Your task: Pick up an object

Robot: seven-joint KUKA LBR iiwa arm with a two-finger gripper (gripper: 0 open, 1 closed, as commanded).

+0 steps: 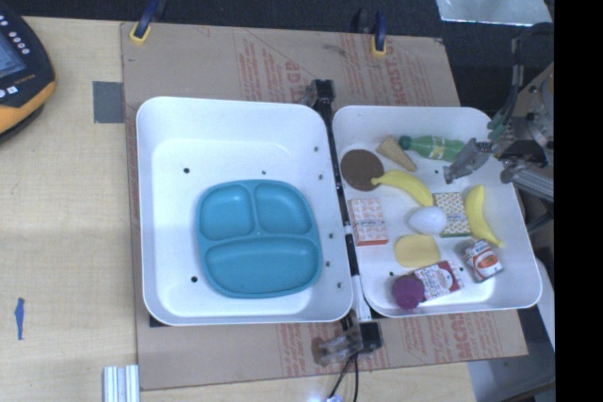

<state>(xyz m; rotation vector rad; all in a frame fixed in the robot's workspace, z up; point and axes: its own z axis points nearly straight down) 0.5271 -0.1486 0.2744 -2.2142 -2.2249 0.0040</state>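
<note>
The right bin (528,292) holds several small items. Among them are a brown disc (361,168), a tan cone (396,152), a green bottle (434,146) and a yellow banana (406,186). There are also a second banana (480,216), a white egg (427,220), a yellow lump (416,250), a purple ball (407,292) and a small can (482,260). My gripper (490,167) hangs over the bin's upper right part, just above the second banana and right of the bottle. Its fingers (464,165) are spread open with nothing between them.
The left bin (160,132) holds a teal divided plate (259,238). Flat snack packets (367,221) lie among the items in the right bin. A yellow and black pendant (19,71) sits at the bench's far left. Clamps (379,31) pin the cardboard at the back.
</note>
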